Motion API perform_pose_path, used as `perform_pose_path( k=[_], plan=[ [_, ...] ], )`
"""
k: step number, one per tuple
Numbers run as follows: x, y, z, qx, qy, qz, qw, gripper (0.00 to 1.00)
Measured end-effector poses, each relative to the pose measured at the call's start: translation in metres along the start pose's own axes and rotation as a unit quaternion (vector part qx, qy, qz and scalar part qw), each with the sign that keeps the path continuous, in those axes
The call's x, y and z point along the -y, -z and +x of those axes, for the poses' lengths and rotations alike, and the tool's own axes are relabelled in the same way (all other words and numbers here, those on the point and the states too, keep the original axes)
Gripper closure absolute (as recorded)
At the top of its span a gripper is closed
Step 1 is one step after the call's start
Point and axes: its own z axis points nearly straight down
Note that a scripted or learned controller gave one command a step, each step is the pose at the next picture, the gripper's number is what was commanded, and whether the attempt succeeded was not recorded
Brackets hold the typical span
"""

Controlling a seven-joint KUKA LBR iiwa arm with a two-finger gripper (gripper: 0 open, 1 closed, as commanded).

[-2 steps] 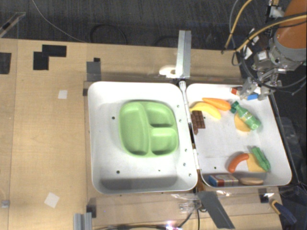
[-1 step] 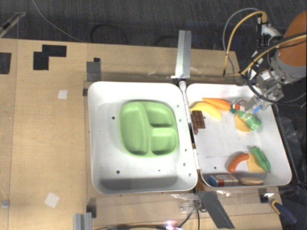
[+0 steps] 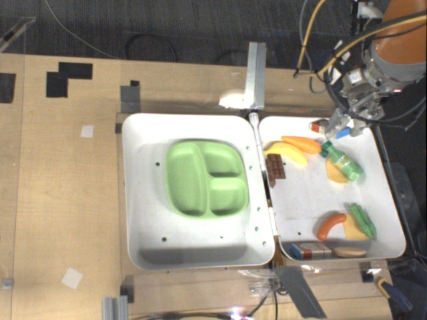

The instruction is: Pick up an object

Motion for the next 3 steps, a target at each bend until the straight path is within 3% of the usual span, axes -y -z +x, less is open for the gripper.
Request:
perform_pose_path(
  k=[1, 2, 3],
  plan=[
    [-0.057, -0.025, -0.056, 0.001, 0.048, -0.004, 0.9988, 1.0],
    [-0.134, -0.005, -0.099, 0.0, 0.002, -0.003, 1.0, 1.0],
    [-0.102, -0.027, -0.079, 0.001, 0.049, -0.005, 0.9988, 1.0]
  ],
)
